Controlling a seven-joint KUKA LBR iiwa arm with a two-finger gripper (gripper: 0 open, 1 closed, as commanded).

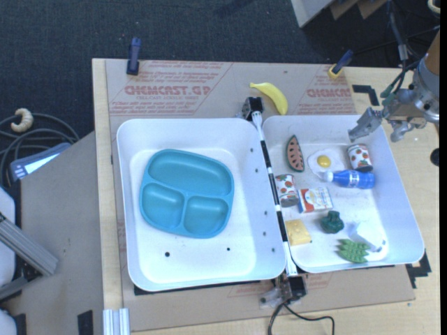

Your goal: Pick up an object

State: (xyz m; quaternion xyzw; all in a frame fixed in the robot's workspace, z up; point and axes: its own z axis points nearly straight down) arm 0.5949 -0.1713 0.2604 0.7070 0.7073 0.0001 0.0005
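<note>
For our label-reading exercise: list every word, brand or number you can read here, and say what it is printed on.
"CHEMCAST GP": red print, repeated in rows on the brown board behind the bins.
Small cartons in the right bin: printing too small to read.
Blue bottle: no readable label.

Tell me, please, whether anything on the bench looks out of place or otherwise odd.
The banana stands out: it lies on the brown board behind the bins, outside both, near where their rims meet. The other small items sit inside the right bin, and the blue plate lies flat in the left bin.

The hand point(382, 124) hangs at the right edge, fingers spread, holding nothing.
</note>
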